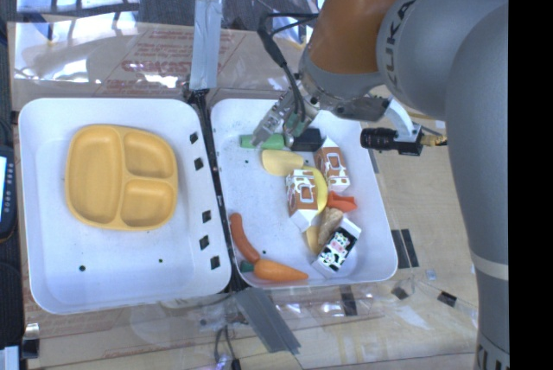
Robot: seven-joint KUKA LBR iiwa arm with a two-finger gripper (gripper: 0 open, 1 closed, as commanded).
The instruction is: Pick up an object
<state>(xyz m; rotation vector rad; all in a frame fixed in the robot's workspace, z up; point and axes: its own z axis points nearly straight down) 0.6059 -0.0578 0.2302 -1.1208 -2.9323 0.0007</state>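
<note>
Right now your gripper (278, 128) is down in the far part of the right bin (367, 269), and its tips sit on a small green block (262, 140) lying flat on the bin floor. You can see the metal fingers (275, 119) close together over that block, but whether they actually pinch it you cannot tell from this angle.

Just beside the block you have a yellow banana piece (282, 161), and next to that a brown and white carton (301, 190), a second carton (333, 169) and a cow-print box (338, 248) clustered toward the bin's right side. Along the near left edge you've got a sausage (243, 238) and a carrot (278, 271), touching end to end.

Over in the left bin (52, 273) a yellow divided plate (121, 176) sits flat. Above it all, your grey arm (449, 40) with its orange band (354, 22) reaches in from the right.
</note>
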